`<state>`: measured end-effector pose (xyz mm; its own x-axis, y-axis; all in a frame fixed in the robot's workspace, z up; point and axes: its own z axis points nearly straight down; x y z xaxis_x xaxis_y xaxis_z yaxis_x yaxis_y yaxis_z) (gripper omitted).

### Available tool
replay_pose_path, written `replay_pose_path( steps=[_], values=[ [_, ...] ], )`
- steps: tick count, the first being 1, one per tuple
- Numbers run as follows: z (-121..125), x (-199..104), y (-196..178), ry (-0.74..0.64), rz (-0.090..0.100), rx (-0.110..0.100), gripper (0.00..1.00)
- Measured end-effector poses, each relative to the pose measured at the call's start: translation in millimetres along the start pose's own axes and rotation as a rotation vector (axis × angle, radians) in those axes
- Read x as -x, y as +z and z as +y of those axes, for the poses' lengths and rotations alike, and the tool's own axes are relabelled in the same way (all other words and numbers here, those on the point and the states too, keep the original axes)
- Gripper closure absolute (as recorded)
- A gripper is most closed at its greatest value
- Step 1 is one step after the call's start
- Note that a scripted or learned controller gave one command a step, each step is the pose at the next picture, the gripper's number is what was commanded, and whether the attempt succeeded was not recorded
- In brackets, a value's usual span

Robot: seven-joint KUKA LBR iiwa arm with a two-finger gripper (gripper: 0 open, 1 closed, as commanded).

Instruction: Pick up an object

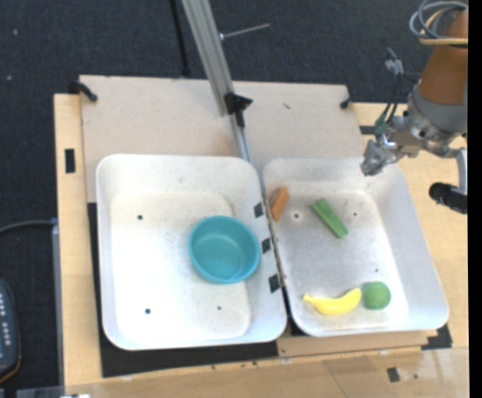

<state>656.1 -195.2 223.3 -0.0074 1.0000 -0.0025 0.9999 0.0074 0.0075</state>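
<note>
The right bin (406,247) holds a green oblong block (329,219), an orange carrot-like piece (279,203) near its left wall, a yellow banana (333,303) and a green round fruit (376,295) at the front. My gripper (375,161) hangs over the far right corner of this bin, above and to the right of the green block. Nothing shows between its fingers.
A blue bowl (224,249) sits in the left bin (124,222). A grey metal post (211,52) slants up from between the bins at the back. Beyond the bins lies a flat beige board (166,114).
</note>
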Motion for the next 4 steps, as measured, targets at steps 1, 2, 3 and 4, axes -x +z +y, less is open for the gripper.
replay_pose_path(
  steps=[1, 2, 3, 4],
  values=[
    [0, 1, 9, 0.0, 0.0, -0.007, 1.0],
    [-21, -38, -4, 0.003, 0.001, -0.005, 1.0],
    [-42, -75, -3, 0.003, 0.002, -0.007, 1.0],
    [-71, -126, -8, 0.001, 0.004, -0.007, 1.0]
  ],
)
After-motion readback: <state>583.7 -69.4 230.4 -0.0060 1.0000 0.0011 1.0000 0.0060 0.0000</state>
